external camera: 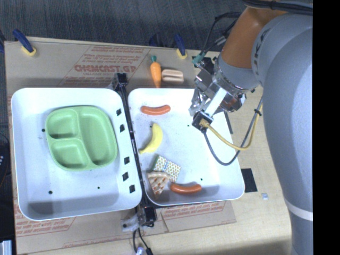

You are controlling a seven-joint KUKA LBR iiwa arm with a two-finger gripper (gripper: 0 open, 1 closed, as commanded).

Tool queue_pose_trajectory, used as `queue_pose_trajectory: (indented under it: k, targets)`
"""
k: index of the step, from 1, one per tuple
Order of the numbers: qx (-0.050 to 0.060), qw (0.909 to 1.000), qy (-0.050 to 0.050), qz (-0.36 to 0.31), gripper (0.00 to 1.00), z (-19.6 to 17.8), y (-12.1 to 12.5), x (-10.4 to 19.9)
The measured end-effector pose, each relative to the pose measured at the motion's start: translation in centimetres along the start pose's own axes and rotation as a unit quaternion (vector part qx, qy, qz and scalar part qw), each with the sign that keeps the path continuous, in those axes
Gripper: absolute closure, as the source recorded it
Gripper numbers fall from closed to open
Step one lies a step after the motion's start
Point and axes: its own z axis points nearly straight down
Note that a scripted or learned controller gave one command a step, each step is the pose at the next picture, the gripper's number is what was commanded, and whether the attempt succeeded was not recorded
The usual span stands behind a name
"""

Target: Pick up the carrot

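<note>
Camera view: banana (pixel 152 138) in right bin (pixel 215 171), green plate (pixel 79 137) in left bin (pixel 32 187), carrot (pixel 155 74) outside, pincer (pixel 201 106) state unclear.

The carrot (pixel 155 73) is small and orange, with a short green top. It lies outside both bins on the brown cardboard-covered surface (pixel 64 70), just past the far rim of the right bin (pixel 178 134) and near that bin's far left corner. It lies flat and nearly straight up and down in the view. The green top points away from the bins and the narrow orange tip points toward the rim, close to it; whether they touch cannot be told. A small tan block (pixel 172 76) sits just beside it on the right.
</note>
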Motion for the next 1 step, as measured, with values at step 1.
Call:
queue_pose_trajectory:
  k: [1]
  targets:
    - [0.001,0.9996,-0.001,0.027,1.0,-0.15,-10.15,-2.44]
